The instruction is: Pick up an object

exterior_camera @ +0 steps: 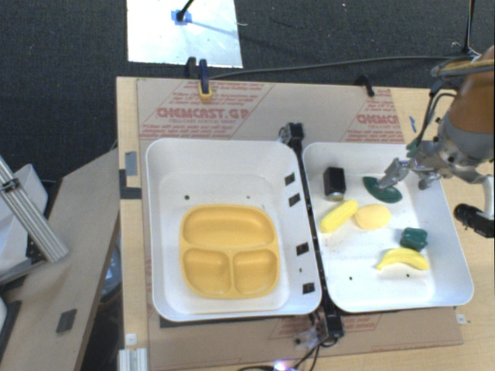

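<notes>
The right bin (456,284) holds several small objects. A dark green flat piece (384,192) lies at its back, and a black block (334,182) stands at the back left. A yellow oblong piece (339,216) and a yellow rounded piece (372,216) sit in the middle. Toward the front right are a small green block (414,238) and a yellow banana (403,260). My gripper (407,179) hangs over the bin's back right, open, its left finger just above the dark green piece. Nothing is between its fingers.
The left bin (166,168) holds a yellow divided tray (229,250). A black hinge strip (303,207) runs between the two bins. The arm's orange band (472,107) and wrist stand over the right bin's far right edge.
</notes>
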`<state>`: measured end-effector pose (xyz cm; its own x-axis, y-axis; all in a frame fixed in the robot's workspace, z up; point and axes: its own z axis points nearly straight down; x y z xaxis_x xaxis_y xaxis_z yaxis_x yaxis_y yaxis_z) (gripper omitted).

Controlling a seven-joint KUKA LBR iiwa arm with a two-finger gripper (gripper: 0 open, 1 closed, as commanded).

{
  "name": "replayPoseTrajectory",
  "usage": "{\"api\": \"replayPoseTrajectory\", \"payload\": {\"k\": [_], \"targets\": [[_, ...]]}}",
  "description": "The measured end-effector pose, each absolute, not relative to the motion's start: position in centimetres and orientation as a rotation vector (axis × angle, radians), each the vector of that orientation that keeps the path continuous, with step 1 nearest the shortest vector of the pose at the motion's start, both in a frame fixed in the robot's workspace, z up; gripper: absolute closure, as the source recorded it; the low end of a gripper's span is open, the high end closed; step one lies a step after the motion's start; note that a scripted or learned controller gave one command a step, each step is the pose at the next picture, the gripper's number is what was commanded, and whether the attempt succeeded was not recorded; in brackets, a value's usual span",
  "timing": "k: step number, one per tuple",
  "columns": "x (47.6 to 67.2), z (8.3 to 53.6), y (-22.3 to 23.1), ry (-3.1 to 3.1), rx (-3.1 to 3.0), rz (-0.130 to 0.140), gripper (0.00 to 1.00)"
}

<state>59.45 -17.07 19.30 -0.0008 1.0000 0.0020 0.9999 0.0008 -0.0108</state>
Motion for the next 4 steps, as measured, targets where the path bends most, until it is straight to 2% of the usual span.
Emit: {"api": "replayPoseTrajectory", "payload": {"k": [1, 3, 4], "targets": [[59.8, 20.0, -17.0, -2.226, -2.219, -0.001, 0.0], [60.8, 10.4, -16.1, -2.229, -2.212, 0.001, 0.0], [60.8, 8.4, -16.0, -2.229, -2.214, 0.0, 0.0]]}}
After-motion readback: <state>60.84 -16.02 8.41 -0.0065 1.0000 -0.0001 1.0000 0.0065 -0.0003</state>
